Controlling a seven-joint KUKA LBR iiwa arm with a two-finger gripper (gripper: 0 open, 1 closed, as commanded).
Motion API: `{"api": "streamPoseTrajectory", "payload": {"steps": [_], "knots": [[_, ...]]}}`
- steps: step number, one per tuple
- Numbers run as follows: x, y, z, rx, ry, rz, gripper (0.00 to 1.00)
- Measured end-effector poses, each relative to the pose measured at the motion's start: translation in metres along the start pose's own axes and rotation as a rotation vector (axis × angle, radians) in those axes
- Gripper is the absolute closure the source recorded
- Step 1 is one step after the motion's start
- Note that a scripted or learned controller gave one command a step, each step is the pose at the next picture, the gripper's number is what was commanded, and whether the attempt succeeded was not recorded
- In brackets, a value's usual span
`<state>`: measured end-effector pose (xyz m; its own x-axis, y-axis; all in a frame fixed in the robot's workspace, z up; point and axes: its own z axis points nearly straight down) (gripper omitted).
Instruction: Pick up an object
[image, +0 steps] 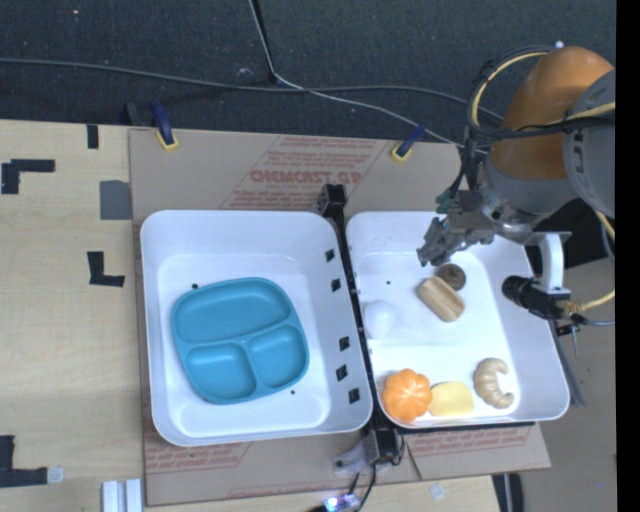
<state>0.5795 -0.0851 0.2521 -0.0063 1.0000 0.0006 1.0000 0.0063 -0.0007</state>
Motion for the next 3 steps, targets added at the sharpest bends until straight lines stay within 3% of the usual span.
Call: {"api": "streamPoseTrajectory", "payload": {"steps": [2, 3], "knots": [[0.095, 0.022, 0.024, 0.002, 0.0, 0.0, 1.0], [0.142, 0.039, 0.016, -0.001, 0.0, 0.0, 1.0]]}}
